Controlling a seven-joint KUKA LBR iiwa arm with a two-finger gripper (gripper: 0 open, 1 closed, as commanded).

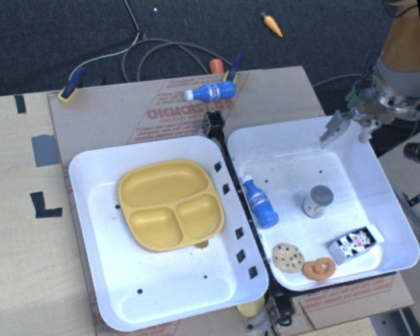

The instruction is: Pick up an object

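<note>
My gripper hovers over the far right corner of the right bin, open with nothing between its fingers. In that bin a blue bottle lies by the left wall. A small grey can stands near the middle, below and left of the gripper. Along the near side lie a cookie, a pretzel and a black-and-white carton. In the left bin rests a yellow divided plate.
Another blue bottle lies on the cardboard behind the bins, beside an orange clamp. An orange carrot toy sits on the dark floor beyond. Cables loop at the back. A yellow object peeks out below the bins.
</note>
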